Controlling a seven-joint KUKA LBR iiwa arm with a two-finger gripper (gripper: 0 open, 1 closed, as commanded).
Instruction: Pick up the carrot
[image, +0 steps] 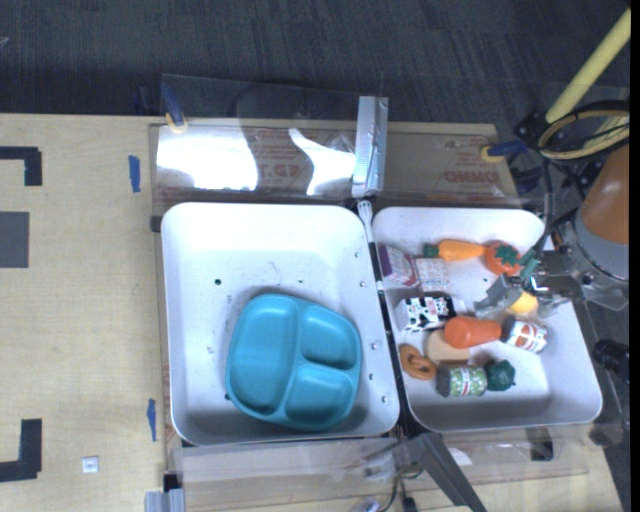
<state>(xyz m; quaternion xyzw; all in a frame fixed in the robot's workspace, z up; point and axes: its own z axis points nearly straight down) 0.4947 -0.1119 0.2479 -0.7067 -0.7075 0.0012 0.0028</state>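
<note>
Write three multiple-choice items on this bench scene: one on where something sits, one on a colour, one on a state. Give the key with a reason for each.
1. Where does the divided plate lie?
A. In the left bin
B. In the right bin
C. On the wooden bench outside the bins

2. What colour is the divided plate?
A. Red
B. Blue
C. Yellow

3. How does the carrot lie?
A. Standing upright on the divided plate
B. Hanging in the air above the left bin
C. Flat on the floor of the right bin, near its far wall

Key:
1 A, the plate rests on the floor of the left bin, toward its near side.
2 B, its whole surface is blue.
3 C, the orange carrot lies on its side among the toys, with the tool just to its right and not around it.
</note>
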